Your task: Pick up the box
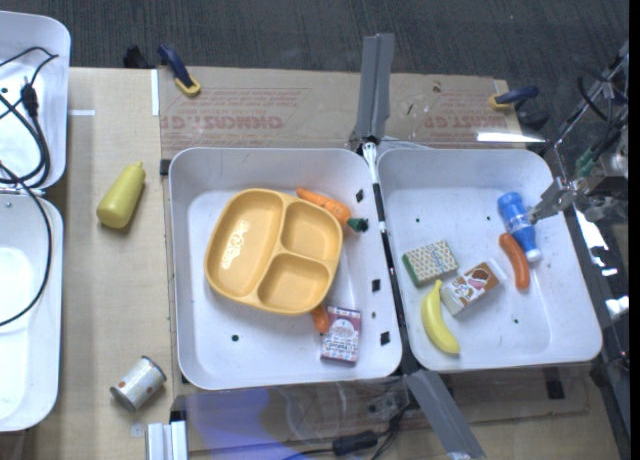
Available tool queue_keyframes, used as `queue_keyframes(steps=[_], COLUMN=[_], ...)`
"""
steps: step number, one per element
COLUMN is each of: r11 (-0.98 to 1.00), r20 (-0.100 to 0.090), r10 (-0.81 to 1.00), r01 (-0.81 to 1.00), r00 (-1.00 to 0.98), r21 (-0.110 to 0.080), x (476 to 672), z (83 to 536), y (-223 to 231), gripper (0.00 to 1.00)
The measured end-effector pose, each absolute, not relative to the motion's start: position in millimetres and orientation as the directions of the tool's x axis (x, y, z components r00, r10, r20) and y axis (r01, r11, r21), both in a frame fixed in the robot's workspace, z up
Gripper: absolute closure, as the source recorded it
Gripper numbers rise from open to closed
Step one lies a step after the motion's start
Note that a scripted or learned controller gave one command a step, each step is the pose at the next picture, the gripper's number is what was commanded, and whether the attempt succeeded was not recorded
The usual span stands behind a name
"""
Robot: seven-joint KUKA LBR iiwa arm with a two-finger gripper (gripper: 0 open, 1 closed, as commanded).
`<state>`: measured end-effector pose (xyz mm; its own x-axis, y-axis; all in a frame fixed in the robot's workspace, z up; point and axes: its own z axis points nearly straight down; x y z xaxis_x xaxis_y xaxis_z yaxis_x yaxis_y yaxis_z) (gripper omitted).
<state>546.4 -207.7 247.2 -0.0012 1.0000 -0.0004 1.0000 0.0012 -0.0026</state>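
Note:
Three small boxes lie in the bins. In the right bin [560,348], a green-patterned box [430,261] lies flat near the middle. A brown and white box [470,288] lies just right of it, beside a banana [438,320]. In the left bin [190,348], a red and white box [341,335] rests near the front right corner, below a yellow divided plate [275,250]. Nothing grips any of the boxes.
A blue bottle [515,223] and an orange sausage-shaped toy [517,260] lie at the right bin's right side. A carrot [325,205] rests by the plate's far edge. Cables and a thin grey rod [555,200] overhang the right rim. A yellow bottle [121,196] and a can [137,383] lie on the bench at left.

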Motion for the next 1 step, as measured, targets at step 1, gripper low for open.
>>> queue_keyframes(steps=[1], r11=[0.016], r20=[-0.009], r10=[1.0], r01=[1.0], r00=[-0.015], r21=[0.027], x=[597.3], z=[141.0], y=[-220.7], gripper=[0.0])
